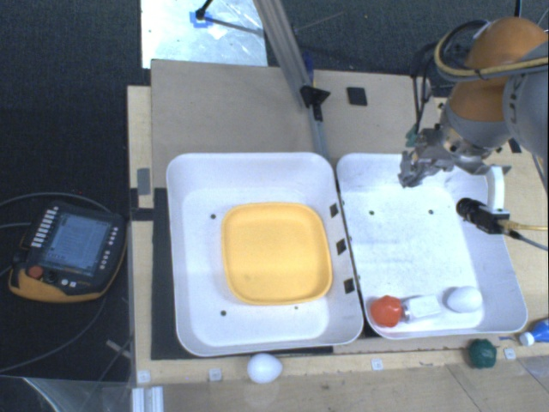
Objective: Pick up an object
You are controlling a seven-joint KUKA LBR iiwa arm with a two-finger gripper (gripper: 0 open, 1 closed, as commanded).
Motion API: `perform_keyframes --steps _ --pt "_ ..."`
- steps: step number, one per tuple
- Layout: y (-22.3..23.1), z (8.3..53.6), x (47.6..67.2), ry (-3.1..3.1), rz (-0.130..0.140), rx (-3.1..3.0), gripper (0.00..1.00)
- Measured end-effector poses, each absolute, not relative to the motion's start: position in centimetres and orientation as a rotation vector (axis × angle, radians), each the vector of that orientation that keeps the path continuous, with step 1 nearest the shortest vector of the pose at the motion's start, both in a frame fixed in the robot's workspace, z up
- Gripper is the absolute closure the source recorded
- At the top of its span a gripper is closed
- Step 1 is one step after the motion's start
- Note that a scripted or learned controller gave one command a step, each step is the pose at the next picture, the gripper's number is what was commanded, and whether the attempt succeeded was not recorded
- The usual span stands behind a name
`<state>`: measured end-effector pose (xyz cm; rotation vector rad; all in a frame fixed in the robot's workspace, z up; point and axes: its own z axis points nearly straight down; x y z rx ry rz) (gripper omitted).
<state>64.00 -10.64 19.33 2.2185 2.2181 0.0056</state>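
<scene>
The gripper of a grey-and-orange arm hangs over the far edge of the right bin, nothing visibly held; from here one cannot tell how it is set. The objects lie well apart from it along the bin's near wall: an orange-red ball, a white tube just beside it and a white egg-shaped piece. A yellow tray sits in the left bin.

The pincer is too small and dark to tell how its tips stand.
</scene>
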Motion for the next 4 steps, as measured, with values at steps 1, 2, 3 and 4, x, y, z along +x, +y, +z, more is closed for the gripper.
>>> perform_keyframes --steps 1,2,3,4 --pt "-10.7 21.4 64.1 2.221 0.003 2.22 1.0" --pt "-5.4 20.8 64.6 2.227 0.003 2.216 1.0" --pt "-0.7 20.7 64.9 2.227 0.002 2.216 1.0" --pt "4.6 21.8 66.7 2.227 0.004 2.216 1.0"
